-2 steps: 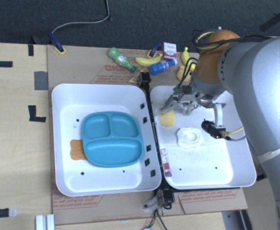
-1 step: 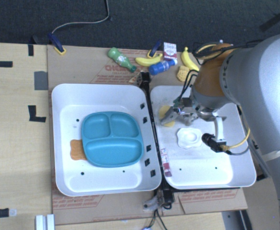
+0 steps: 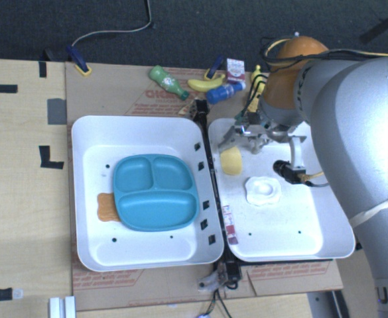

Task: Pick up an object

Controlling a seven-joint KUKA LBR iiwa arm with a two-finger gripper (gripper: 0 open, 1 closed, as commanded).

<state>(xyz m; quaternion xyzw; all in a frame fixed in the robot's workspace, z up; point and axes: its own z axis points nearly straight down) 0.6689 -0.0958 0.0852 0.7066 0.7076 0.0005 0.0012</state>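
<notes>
we see the gripper (image 3: 247, 132) low over the far edge of the right bin (image 3: 313, 234), and we cannot tell how its jaws stand, since the wrist hides them from this slant. the nearest thing to pick is the yellow block (image 3: 231, 161), lying on the bin floor just beside the gripper, toward the near side and a little left of it, close to the divider between the bins. its long axis looks to run roughly near-to-far, though we would not swear to it. the white fried-egg toy (image 3: 260, 191) lies near, further toward us and to the right. the floor here is flat, smooth white plastic, so we judge the block could slide if nudged. room is tight on the left, where the bin wall rises, and freer to the right.

the left bin (image 3: 91, 177) holds a blue divided plate (image 3: 156, 192) with an orange piece (image 3: 105, 207) tucked at its left edge, well apart from the arm.
</notes>
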